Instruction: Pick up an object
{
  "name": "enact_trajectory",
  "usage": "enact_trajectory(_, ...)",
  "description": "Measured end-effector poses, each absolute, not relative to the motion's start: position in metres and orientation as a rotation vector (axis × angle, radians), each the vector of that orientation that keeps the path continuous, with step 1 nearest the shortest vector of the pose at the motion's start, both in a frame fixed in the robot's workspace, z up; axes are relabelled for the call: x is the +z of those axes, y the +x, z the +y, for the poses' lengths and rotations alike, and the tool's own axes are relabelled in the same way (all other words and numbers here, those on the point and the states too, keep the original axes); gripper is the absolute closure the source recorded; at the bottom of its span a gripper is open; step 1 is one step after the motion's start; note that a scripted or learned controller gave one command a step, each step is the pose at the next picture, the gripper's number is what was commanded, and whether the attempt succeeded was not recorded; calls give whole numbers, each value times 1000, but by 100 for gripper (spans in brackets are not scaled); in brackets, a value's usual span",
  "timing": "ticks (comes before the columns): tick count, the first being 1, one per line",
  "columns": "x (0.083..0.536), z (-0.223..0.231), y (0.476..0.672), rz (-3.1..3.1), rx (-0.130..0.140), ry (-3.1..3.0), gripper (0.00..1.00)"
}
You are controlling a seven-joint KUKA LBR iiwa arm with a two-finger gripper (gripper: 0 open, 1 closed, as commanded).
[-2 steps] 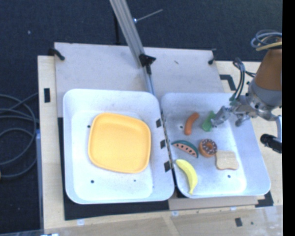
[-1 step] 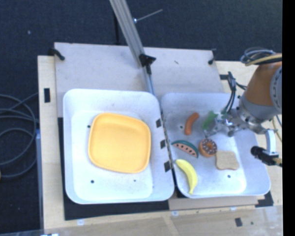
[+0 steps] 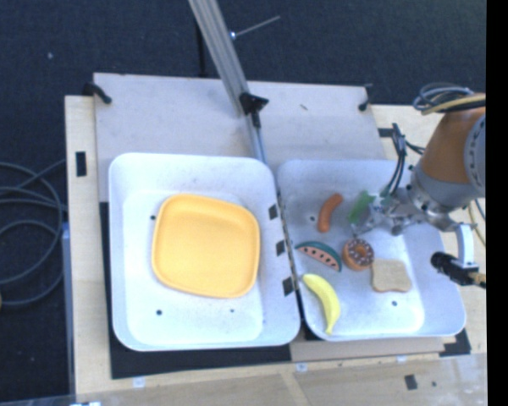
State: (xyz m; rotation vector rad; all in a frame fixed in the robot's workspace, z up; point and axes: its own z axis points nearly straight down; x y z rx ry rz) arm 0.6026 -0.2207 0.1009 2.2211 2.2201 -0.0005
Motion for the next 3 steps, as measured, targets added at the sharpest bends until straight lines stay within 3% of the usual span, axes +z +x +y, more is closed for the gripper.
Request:
enact_trajectory(1, 112, -221, 603, 2219, 1, 2220, 100)
enact_trajectory(2, 157, -221, 597, 2218, 3, 2220, 100)
enact_trajectory(3, 215, -221, 607, 2218, 5, 2217, 100)
